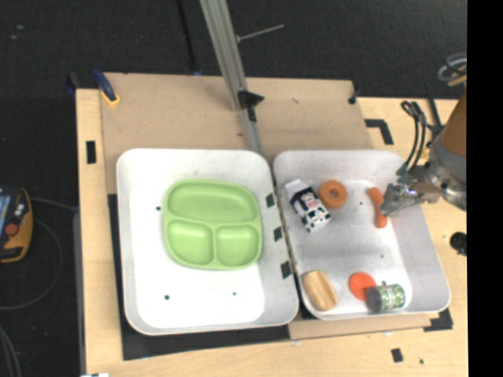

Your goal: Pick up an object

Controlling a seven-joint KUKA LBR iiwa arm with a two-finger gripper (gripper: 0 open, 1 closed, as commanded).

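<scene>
Now, over at the right-hand bin (pixel 357 163), the gripper (pixel 395 199) sits low by the bin's right side, and its jaws are hard to read: whether they are spread or closed cannot be told from this slanted view. An orange carrot-shaped piece (pixel 379 208) lies just beside the jaws, running down from them, but whether it is between them or merely next to them is not clear. The arm (pixel 448 159) comes in from the right edge, its orange band showing above the grey wrist, with cables looping just above it. Inside the same bin, an orange ring (pixel 333 194) lies near the upper middle, touching or nearly touching a small black-and-white box (pixel 309 205) to its left. Down at the bin's near edge there is a tan, bread-like piece (pixel 319 289), then an orange disc (pixel 361 283) and a green can (pixel 386 297) lying on its side, the last two close together. The left bin (pixel 141 289) carries a green divided plate (pixel 212 225), flat and centred. Both bins sit side by side on the bench (pixel 181 108), and a grey metal post (pixel 228 61) rises at a slant from behind the gap between them.
</scene>
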